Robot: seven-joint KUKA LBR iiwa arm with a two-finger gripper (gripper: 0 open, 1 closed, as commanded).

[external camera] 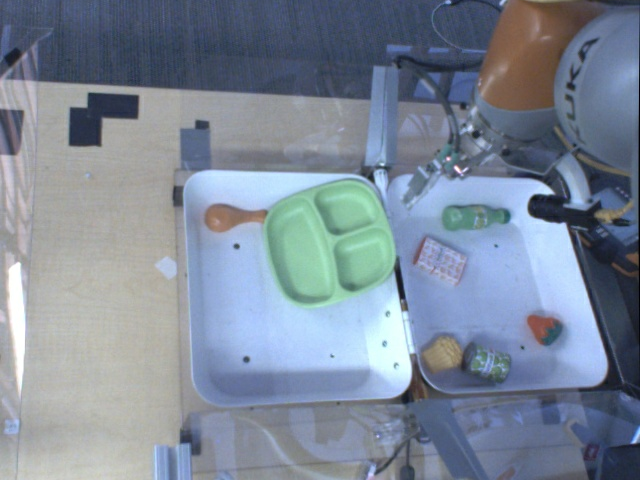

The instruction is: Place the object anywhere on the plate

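Above, we see the hand point(425, 180) over the back left corner of the right bin point(580, 318), its fingers spread and holding nothing. Nearest lies a green bottle point(475, 217), then a pink patterned packet point(440, 260); either may be the object, well apart from the green plate point(330, 243) in the left bin point(230, 348). We judge the bottle could roll from a pinch. "KUKA" is partly legible on the arm point(590, 58); other labels are unreadable.

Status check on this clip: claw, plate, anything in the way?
Claw over right bin's top-left corner, carrying nothing. Green plate in left bin, nothing on it. Green bottle nearest the claw; path clear.
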